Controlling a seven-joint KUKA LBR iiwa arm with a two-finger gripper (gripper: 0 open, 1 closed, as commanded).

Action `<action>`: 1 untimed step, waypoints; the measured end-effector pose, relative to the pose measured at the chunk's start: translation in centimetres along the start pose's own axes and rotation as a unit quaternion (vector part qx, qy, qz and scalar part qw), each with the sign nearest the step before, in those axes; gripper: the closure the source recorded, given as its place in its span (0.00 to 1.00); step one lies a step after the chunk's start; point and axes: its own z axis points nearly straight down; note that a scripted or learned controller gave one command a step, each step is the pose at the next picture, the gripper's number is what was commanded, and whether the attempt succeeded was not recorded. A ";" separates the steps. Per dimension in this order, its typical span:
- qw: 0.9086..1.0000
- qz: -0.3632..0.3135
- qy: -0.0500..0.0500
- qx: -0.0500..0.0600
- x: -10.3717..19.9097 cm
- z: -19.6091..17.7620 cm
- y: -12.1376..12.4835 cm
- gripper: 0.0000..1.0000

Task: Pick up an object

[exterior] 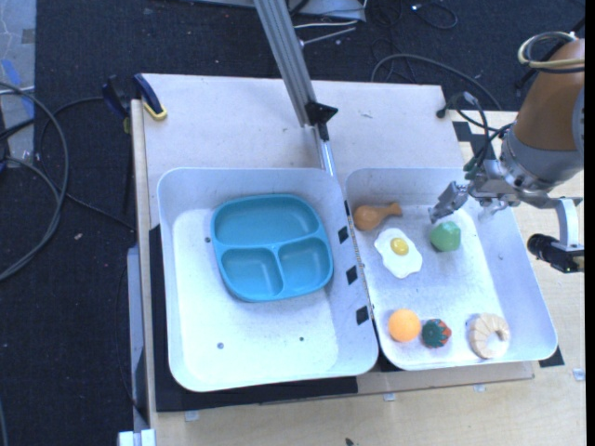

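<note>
The green ball (446,237), the object nearest the gripper (446,207), lies in the right bin (513,258), toward its far side. The gripper sits just above the green ball and seems to hang over it rather than hold it; whether its fingers are spread or pressed together cannot be told from this slanted view.

Two shallow white bins stand side by side on the bench (242,119). The left bin (195,342) holds one thing: a blue divided plate (272,246) with three compartments, lying toward the bin's far half.

The right bin holds six small things. One fried egg toy (398,252), white with a yellow yolk, lies just beside the green ball, on the side toward the plate. One brown drumstick (375,216) lies past the egg, near the wall shared with the left bin. Along the near side, well apart from the green ball, sit three things in a row: one orange ball (403,325), one dark red-and-green piece (436,334) just beside it, and one pale ring-shaped pastry (488,334) nearest the bin's outer corner.

The grey arm (548,128) reaches in over the right bin's far outer corner.
</note>
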 end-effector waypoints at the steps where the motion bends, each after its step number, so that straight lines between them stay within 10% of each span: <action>1: 1.000 0.000 0.000 0.001 -0.2 4.3 0.4 0.00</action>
